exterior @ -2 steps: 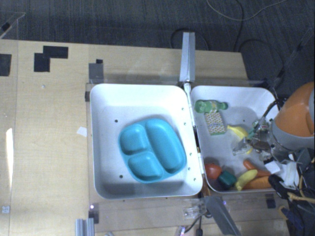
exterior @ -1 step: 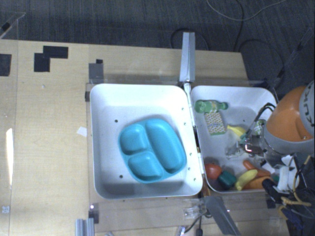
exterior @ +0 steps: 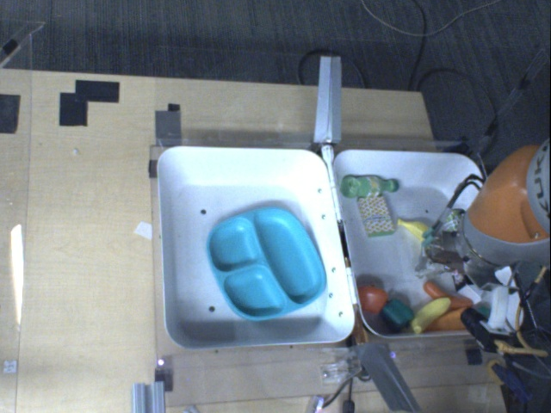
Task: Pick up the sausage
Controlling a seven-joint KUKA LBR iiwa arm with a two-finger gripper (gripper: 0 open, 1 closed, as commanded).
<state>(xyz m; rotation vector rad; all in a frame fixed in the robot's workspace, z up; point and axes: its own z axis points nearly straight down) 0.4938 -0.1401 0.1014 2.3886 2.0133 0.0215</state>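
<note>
The sausage (exterior: pixel 449 319), an orange-brown piece, lies along the near edge of the right bin (exterior: pixel 413 163), toward its near right corner. Touching its left end is a yellow banana-like piece (exterior: pixel 428 314), and left of that sit a dark teal block (exterior: pixel 395 313) and a red tomato-like ball (exterior: pixel 372 298). The gripper (exterior: pixel 441 252) hangs just beyond the sausage, over the bin's right side, apart from it; whether it is spread or pressed together cannot be told. A yellow item (exterior: pixel 413 227) lies just left of the gripper. Near the bin's far left corner rest a green bottle (exterior: pixel 368 185) and a patterned packet (exterior: pixel 376 214). The left bin (exterior: pixel 185 231) holds a blue three-part tray (exterior: pixel 265 261) at its middle.
</note>
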